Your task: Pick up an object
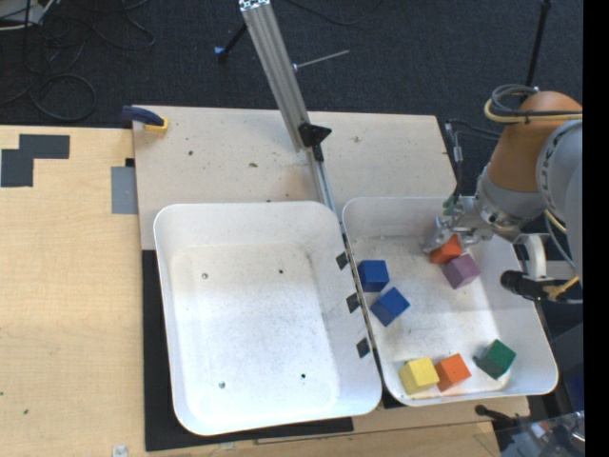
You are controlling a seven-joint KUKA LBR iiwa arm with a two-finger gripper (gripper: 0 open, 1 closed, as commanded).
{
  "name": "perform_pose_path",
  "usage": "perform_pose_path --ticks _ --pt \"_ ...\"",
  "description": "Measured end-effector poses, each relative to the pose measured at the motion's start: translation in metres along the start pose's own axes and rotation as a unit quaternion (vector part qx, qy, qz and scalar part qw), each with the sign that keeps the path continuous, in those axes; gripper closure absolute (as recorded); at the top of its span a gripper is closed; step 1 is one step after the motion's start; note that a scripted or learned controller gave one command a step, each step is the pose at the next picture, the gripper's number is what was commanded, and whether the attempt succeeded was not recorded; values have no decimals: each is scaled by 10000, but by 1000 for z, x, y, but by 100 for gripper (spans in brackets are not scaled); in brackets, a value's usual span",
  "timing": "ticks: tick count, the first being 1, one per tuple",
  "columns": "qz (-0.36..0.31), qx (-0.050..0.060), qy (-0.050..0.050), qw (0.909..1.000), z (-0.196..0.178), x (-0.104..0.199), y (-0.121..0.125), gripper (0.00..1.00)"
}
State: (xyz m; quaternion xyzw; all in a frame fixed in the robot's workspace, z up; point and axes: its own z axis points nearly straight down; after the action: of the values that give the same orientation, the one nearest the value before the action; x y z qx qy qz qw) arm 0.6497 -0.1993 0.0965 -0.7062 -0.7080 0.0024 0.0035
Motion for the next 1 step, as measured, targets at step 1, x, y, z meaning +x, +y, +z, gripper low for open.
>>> perform_pose_path --ticks 1 --pt "26 -43 -9 10000 -49 4 -8 100"
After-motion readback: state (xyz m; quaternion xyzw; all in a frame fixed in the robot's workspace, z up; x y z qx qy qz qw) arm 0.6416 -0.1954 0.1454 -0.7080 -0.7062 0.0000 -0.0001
